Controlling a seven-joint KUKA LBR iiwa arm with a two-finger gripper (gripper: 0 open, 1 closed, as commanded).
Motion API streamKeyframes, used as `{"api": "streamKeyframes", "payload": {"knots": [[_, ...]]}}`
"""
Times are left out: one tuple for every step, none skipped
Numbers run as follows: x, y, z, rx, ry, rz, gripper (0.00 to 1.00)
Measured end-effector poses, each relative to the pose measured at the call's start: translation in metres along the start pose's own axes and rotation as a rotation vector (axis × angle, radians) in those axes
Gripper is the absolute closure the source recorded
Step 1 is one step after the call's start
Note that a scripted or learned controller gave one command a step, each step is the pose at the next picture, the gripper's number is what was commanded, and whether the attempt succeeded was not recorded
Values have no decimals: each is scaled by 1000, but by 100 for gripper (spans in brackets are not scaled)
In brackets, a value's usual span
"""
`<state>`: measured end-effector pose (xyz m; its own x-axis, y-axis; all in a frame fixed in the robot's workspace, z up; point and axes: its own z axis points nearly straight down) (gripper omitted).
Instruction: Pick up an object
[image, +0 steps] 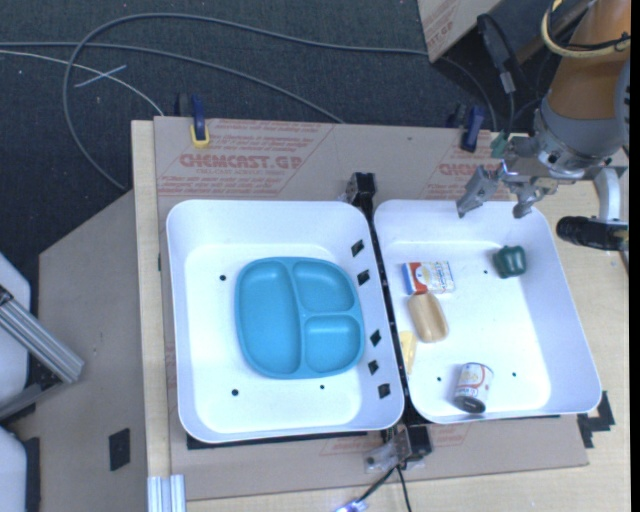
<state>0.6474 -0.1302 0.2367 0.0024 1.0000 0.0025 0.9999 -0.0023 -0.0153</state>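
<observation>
My gripper (497, 202) hangs over the far edge of the right bin (560, 340), its two fingers spread apart and open with nothing between them. Below it in that bin lie a small green object (511, 261), a red-and-white packet (429, 276), a tan bread-like piece (429, 317), a yellow piece (407, 349) by the left wall, and a small can (472, 387) on its side near the front. The green object is the closest to the gripper, just below and slightly right of it.
The left bin (200, 300) holds a blue divided plate (299, 316). Black clips (362, 187) join the bins along the middle. Blue clamps (199, 118) hold the cardboard base at the back. Cables trail over the dark floor behind.
</observation>
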Motion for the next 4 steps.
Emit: {"api": "streamKeyframes", "payload": {"knots": [[0, 2, -9, -14, -2, -3, 0], [0, 10, 34, -12, -2, -4, 0], [10, 10, 83, -11, -1, -4, 0], [17, 11, 143, -10, -1, -4, 0]]}}
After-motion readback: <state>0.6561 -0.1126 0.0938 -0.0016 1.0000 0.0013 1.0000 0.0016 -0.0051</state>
